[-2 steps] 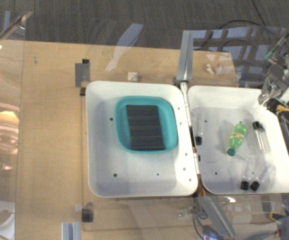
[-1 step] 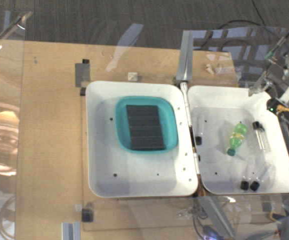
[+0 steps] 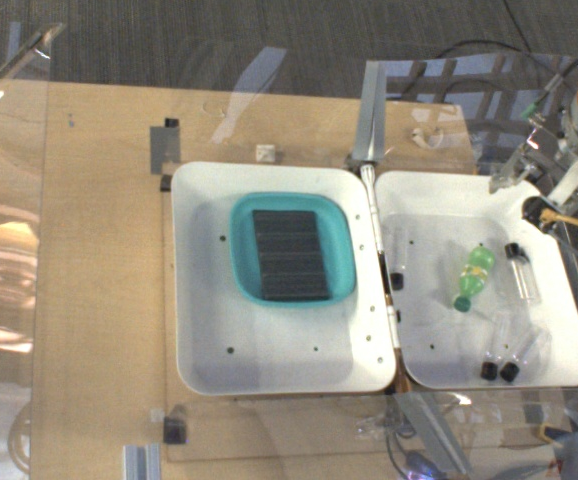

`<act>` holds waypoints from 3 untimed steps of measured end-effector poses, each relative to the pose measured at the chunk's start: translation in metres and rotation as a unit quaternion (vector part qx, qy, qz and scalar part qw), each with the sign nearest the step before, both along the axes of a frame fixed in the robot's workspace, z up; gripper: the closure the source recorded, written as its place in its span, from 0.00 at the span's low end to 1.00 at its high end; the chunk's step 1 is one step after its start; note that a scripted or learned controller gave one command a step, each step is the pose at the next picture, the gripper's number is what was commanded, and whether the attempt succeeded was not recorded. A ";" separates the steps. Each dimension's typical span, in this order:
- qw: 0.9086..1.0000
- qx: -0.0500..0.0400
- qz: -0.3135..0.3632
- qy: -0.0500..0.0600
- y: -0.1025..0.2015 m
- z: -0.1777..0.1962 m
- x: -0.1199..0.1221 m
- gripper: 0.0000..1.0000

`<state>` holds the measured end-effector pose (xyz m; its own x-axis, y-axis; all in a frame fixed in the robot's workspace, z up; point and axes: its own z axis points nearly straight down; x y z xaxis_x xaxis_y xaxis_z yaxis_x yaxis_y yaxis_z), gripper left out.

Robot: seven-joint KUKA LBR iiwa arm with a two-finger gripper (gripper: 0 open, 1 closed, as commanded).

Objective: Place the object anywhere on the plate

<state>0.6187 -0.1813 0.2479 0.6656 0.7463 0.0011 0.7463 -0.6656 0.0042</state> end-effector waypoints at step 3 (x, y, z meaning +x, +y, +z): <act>1.000 0.001 -0.017 0.001 -0.004 0.003 0.006 0.00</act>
